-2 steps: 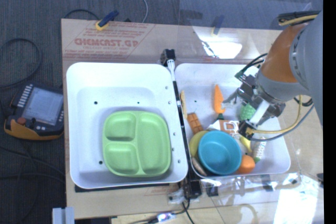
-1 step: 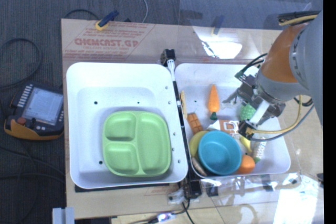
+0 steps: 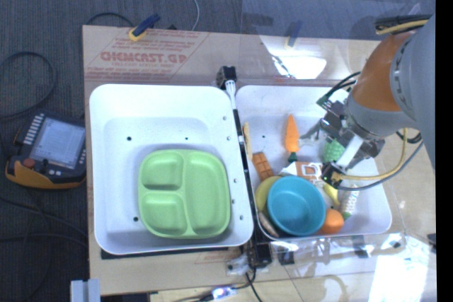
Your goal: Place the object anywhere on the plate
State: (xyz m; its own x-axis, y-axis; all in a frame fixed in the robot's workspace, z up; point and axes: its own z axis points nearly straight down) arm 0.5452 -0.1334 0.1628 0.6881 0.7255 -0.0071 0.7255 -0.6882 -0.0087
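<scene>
A light green plate (image 3: 185, 193) with three compartments lies in the left bin (image 3: 113, 109), with nothing on it. My gripper (image 3: 338, 155) hangs low over the right bin (image 3: 272, 101), near its right side. A small green object (image 3: 333, 150) sits right at the gripper's tip. I cannot tell whether it is held or lies on the bin floor beneath. The grey arm with its orange band (image 3: 379, 85) comes in from the right.
Also in the right bin are an orange carrot (image 3: 291, 133), a brown block (image 3: 262, 165), a small white and orange box (image 3: 308, 170), a blue bowl (image 3: 295, 205) and an orange ball (image 3: 333, 221). A handheld pendant (image 3: 49, 151) lies on the floor at left.
</scene>
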